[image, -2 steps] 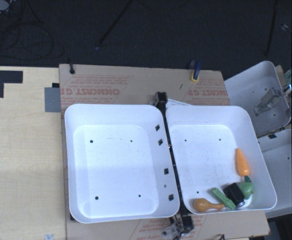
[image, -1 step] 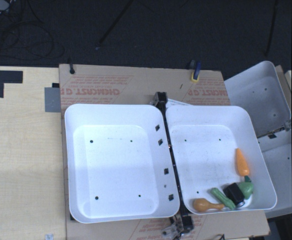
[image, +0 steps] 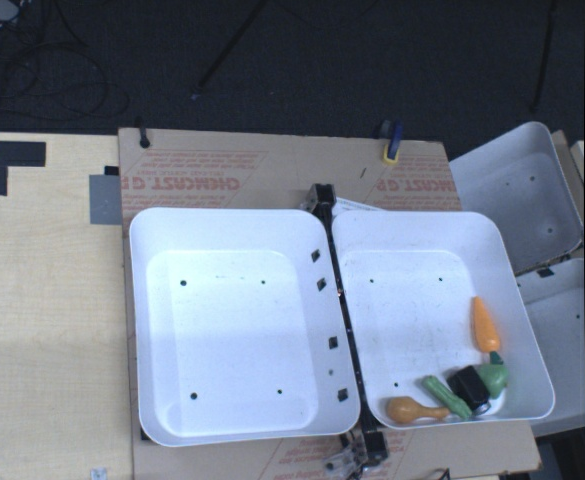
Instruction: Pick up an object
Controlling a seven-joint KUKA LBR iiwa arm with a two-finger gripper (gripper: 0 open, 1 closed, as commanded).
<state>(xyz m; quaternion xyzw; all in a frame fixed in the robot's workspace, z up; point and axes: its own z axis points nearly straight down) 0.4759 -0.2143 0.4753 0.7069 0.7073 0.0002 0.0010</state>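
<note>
Black object (image: 469, 387) partly covers green toy (image: 448, 396); its make too small to tell.

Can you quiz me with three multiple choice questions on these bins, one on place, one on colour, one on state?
1. Where do the objects lie?
A. left bin
B. right bin's near right corner
C. on the cardboard

2. What colour is the carrot-shaped object?
A. orange
B. blue
C. white

3. How do the objects lie?
A. spread over both bins
B. stacked in a tower
C. clustered together

Answers: B, the objects sit in the right bin corner; A, the carrot is orange; C, the carrot, black object and green object crowd together.
</note>
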